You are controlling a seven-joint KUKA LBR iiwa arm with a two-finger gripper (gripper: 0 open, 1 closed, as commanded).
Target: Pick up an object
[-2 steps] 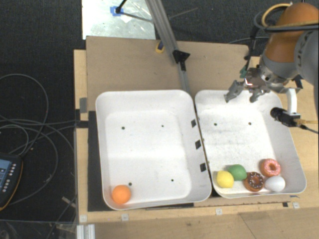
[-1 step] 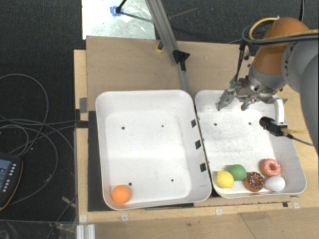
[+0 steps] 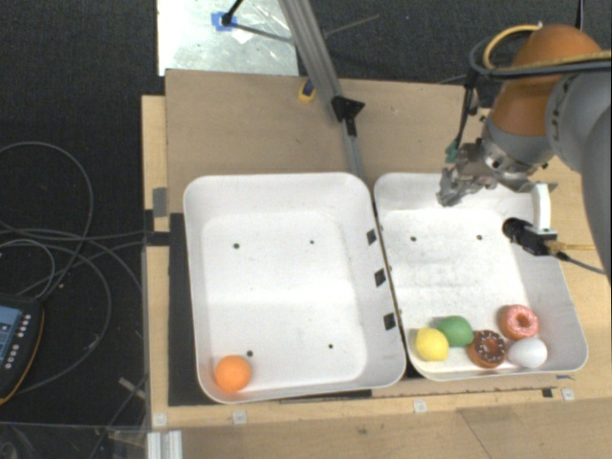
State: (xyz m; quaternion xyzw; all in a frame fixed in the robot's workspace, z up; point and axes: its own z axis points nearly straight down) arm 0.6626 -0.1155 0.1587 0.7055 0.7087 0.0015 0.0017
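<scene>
Grey arm (image 3: 574, 113), orange wrist band, dark metallic end effector (image 3: 451, 194)

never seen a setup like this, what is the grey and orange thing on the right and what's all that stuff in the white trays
The grey and orange thing is a robot arm. It reaches in from the right, and the picture comes from one camera fixed above the bench, looking down at a slant. At the arm's tip is its gripper, the part meant for grasping, here over the far end of the right bin. Nothing shows between its fingers.

The two white bins sit side by side. Along the near edge of the right one lie a yellow ball, a green ball, a chocolate doughnut, a pink doughnut and a white ball. The left bin holds an orange ball in its near left corner.
</scene>
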